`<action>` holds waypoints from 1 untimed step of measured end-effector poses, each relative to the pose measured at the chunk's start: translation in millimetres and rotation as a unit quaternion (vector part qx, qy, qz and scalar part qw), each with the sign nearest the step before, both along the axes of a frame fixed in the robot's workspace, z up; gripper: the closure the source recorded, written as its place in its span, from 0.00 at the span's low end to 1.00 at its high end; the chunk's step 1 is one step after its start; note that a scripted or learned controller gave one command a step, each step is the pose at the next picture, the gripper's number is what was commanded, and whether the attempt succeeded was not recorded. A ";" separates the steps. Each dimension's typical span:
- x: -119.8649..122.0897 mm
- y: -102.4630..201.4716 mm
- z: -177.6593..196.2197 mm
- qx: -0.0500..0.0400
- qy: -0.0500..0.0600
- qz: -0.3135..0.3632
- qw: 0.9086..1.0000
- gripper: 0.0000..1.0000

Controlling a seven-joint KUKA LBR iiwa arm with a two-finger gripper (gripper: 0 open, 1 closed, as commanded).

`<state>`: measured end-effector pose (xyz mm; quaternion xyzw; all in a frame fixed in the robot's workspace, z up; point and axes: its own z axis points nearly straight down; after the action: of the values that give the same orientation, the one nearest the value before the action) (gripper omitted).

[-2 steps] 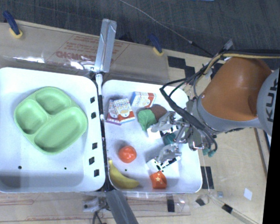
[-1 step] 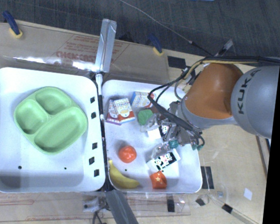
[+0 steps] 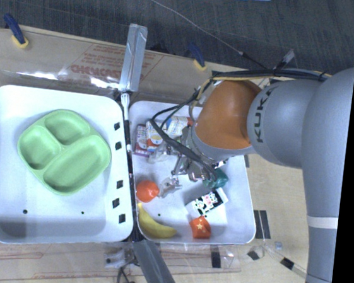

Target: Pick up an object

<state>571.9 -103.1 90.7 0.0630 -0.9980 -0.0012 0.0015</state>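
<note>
My gripper (image 3: 172,183) hangs low over the middle of the right bin (image 3: 242,196), under the arm's orange band (image 3: 227,115). An orange ball (image 3: 147,191) lies just left of the gripper's tip, close to it; whether they touch cannot be made out. A banana (image 3: 154,228) rests along the bin's front wall. A red block with a yellow star (image 3: 200,226) sits to the banana's right. A black-and-white patterned box (image 3: 209,202) lies right of the gripper, with a teal item (image 3: 218,178) partly hidden under the wrist. Nothing shows held.
Small printed packets (image 3: 148,138) lie at the back left of the right bin, partly under cables. The left bin (image 3: 3,213) holds a green divided plate (image 3: 63,150). A metal divider with black clips (image 3: 121,163) runs between the bins.
</note>
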 end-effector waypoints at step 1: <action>64.1 11.4 2.2 -0.001 -0.003 -0.022 1.000 0.00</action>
<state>636.0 -91.7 93.0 0.0411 -0.9992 -0.0002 -0.0011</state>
